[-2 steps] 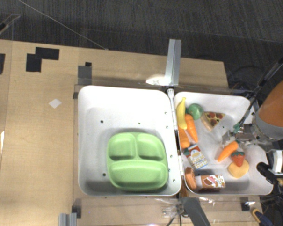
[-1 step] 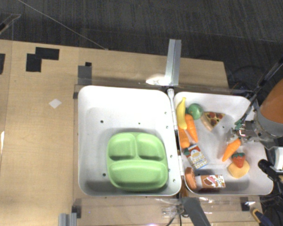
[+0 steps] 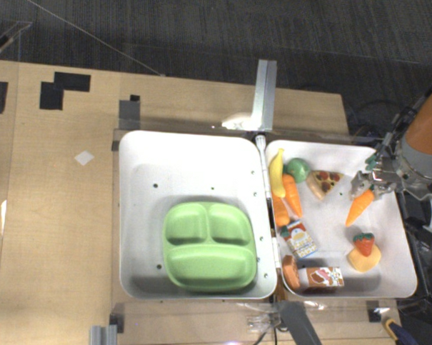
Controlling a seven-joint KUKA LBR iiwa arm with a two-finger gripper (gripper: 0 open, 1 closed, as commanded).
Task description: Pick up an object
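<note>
Here, your right bin lists: gripper near the far right wall, seemingly closed on the top of a carrot, though the view is too coarse to be sure; left bin lists one green tray.

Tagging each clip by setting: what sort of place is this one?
Probably a robot lab bench: two white bins on a wooden bench, toy food like a carrot, a green tray, and dark carpet behind.
</note>
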